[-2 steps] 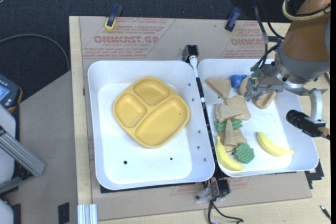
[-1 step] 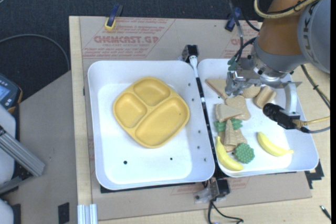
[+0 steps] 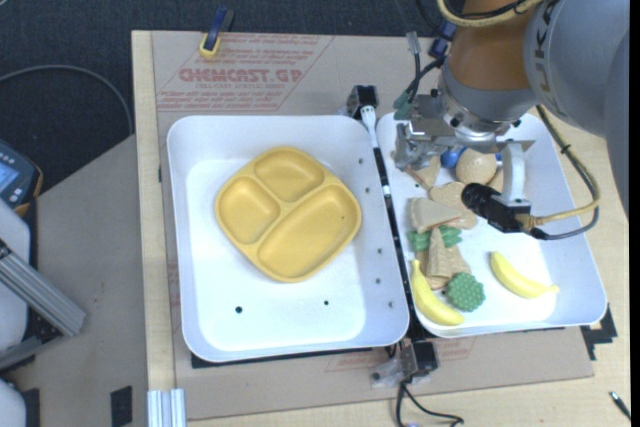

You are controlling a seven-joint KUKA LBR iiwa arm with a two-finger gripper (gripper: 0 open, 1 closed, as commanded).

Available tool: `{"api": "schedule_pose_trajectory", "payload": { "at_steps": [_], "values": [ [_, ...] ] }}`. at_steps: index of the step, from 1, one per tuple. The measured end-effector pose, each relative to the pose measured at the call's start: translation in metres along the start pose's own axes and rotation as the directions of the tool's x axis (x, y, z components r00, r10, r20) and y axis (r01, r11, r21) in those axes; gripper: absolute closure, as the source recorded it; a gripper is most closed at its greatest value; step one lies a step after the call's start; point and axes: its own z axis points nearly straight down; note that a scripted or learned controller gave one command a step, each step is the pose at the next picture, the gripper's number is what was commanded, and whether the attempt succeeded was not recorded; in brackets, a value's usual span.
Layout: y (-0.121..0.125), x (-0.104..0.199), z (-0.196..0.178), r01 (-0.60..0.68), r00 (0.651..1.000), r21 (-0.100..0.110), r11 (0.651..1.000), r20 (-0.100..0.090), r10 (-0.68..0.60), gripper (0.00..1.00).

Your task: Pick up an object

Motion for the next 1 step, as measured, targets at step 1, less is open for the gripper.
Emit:
{"api": "schedule_pose_trajectory", "payload": {
  "at_steps": [1],
  "values": [
    [0.0127, 0.0441, 0.0033, -0.001, 1.000, 0.000, 1.000, 0.000, 0.001, 1.00]
  ]
}}
